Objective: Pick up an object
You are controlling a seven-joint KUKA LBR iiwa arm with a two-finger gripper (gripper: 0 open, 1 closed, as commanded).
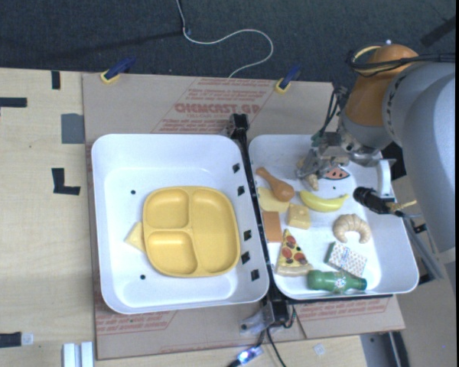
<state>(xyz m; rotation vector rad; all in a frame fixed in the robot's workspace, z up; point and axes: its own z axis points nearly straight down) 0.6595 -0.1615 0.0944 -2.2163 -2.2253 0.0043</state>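
Camera view, nearest edge first: a green bottle [336, 282] lies on its side along the front wall of the right bin [409, 270], with a pizza slice [292, 254] and a patterned wafer [346, 258] just behind it. Further back sit a croissant [352, 226], a cheese cube [298, 218], then a banana [323, 200] and a drumstick [275, 183]. The left bin [111, 205] holds a yellow divided plate [191, 230]. At the back of the right bin the jaws [315, 167] hang directly over the banana's far edge; its long axis runs left to right, curving upward at the ends. Whether the jaws are spread or pressed together I cannot tell, since the wrist hides them. A red-and-white item beside them is half covered.
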